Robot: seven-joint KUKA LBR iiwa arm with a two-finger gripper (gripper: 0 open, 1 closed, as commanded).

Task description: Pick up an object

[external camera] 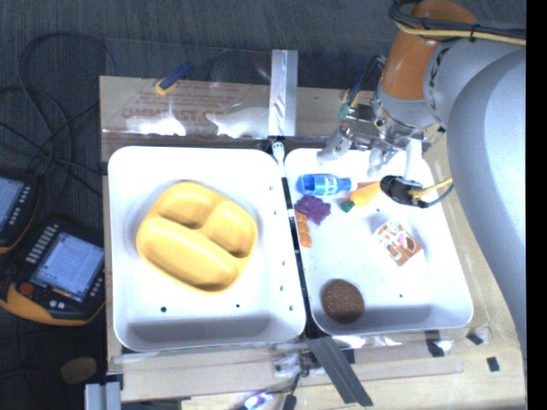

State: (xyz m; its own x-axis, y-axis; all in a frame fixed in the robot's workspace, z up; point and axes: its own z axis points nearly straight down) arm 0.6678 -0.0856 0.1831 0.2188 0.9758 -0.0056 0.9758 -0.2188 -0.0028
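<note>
My gripper (355, 155) hangs over the far edge of the right bin (444, 289), fingers spread and nothing between them. Just below it lie a blue bottle (323, 184) on its side and an orange carrot (366, 193) with a green tip. A purple grape cluster (314, 209) and a small orange piece (302, 230) sit by the bin's left wall. A red-and-white patterned packet (397, 241) lies mid-right, and a brown round disc (343, 300) rests near the front. A large yellow bread-like lump (197, 233) lies in the left bin (128, 297).
A black cable loop with a yellow end (408, 191) hangs from the arm over the right bin's far right. The divider between the bins (291, 229) runs down the middle. Clear plastic wrap (205, 101) lies behind the bins. Handheld pendants (51, 267) rest on the floor at left.
</note>
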